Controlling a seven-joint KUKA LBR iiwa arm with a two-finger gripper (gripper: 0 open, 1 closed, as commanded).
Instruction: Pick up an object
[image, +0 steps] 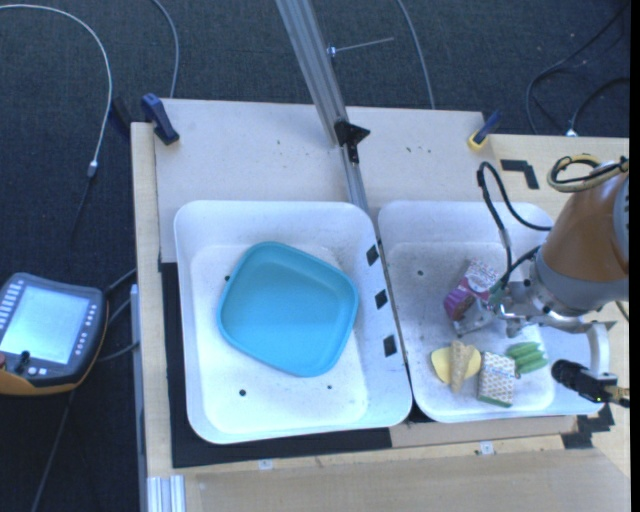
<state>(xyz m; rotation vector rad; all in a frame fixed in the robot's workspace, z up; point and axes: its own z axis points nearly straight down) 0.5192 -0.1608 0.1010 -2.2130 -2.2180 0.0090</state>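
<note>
Gripper (487, 312) sits low in the right bin (425, 240), near its middle-right. Whether it is spread or pressed together cannot be told from this slant; nothing is visibly pinched.

Nearest candidate: purple-and-white packet (466, 290), touching or just beside the gripper tip on its left, upper side; long axis runs roughly upper-right to lower-left. Yellow piece (452, 364) lies below the gripper, near the front wall. Patterned block (497, 379) is just right of the yellow piece, and green item (526, 355) lies beside the block's upper right, under the wrist.

Judgement: the packet is the likeliest target, since it lies closest; a short shift left would centre on it.

Room: open floor in the right bin's left and upper parts; the front-right corner is crowded. The left bin (200, 230) holds a blue plate (289, 308), well apart. A slanted metal rail (320, 80) crosses above the divider.
</note>
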